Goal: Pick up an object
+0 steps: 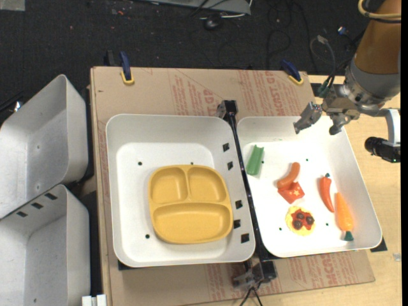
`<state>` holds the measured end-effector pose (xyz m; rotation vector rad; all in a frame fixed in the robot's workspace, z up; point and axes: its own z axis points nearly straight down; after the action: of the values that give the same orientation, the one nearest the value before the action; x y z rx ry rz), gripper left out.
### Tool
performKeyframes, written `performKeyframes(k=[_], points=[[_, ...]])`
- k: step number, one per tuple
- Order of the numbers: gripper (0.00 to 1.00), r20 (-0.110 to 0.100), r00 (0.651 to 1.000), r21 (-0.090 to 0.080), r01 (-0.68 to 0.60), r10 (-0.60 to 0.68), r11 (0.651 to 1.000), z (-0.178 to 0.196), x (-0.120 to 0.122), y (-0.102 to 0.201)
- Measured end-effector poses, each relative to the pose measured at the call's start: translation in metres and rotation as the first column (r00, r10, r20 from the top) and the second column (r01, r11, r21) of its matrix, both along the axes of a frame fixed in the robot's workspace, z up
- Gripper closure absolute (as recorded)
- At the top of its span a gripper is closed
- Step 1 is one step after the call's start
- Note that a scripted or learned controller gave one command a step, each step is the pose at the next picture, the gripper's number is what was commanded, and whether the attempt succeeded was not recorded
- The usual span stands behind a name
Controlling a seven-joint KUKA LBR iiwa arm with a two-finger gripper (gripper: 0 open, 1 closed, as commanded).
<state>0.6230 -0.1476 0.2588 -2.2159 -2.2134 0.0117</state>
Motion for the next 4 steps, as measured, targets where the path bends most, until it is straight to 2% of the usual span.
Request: performKeyframes(k=[1,2,4], points=[[0.00,0.012,1.000,-0.002,-0.003,0.003,1.000,0.007,0.002,0.001],[0.00,0.006,1.000,-0.001,-0.001,0.001,1.000,-0.054,-0.002,0.008],[0.00,0.008,1.000,-0.001,0.000,0.000,1.000,-0.167,-0.006,0.001]])
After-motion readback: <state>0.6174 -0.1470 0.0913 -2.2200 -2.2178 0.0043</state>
